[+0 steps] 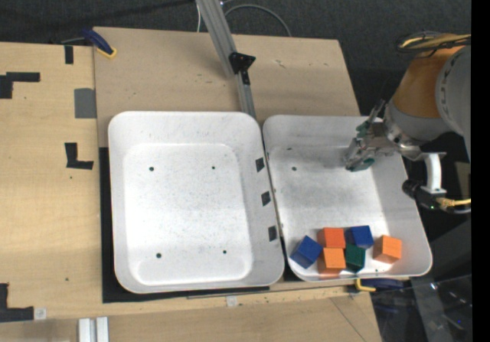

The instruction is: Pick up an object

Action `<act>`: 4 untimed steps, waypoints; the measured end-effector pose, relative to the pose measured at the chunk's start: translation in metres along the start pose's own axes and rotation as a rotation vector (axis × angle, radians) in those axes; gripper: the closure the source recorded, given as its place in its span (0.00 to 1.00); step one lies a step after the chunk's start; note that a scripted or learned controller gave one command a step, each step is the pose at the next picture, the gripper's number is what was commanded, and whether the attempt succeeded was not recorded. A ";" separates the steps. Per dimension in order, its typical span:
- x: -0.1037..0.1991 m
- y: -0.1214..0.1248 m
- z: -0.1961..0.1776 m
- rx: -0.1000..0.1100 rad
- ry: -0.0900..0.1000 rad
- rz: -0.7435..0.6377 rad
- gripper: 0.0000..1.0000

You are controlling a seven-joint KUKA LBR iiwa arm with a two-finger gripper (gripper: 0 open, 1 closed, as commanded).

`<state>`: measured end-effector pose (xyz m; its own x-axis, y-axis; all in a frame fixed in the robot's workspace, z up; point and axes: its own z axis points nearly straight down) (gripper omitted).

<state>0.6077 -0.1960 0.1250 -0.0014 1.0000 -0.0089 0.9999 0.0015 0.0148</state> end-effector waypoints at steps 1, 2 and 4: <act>0.003 0.011 -0.049 0.010 0.008 -0.001 1.00; 0.003 0.013 -0.095 0.011 0.008 0.000 1.00; 0.111 -0.015 -0.089 0.017 0.011 -0.004 1.00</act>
<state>0.5909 -0.0845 0.2124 -0.0053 1.0000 0.0018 1.0000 0.0053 -0.0025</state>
